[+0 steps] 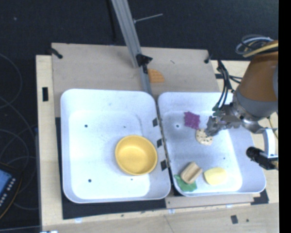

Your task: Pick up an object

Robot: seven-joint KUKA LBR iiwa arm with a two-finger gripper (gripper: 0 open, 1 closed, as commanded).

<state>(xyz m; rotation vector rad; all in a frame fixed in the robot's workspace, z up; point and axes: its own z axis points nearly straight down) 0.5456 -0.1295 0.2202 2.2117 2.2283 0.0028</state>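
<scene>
1. We see the gripper (pixel 212 128) down in the right bin (pixel 242 181), right over a round cookie (pixel 204 138) mid-bin; can't tell its grip state.
2. Nothing looks lifted: purple piece (pixel 191 119), bread roll (pixel 190 172), lemon (pixel 215 176) near the front edge, yellow bowl (pixel 135 154) in the left bin (pixel 77 130).

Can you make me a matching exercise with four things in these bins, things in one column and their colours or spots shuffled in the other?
Things:
1. bowl
2. flat scrap
3. round cookie-like piece
4. block

Descriptions:
A. purple, near the far side of the right bin
B. tan, at the near edge of the right bin, beside a pale yellow lump
C. yellow, in the left bin
D. pale and speckled, right under the hand

Pairs: 1-C, 2-A, 3-D, 4-B
</scene>
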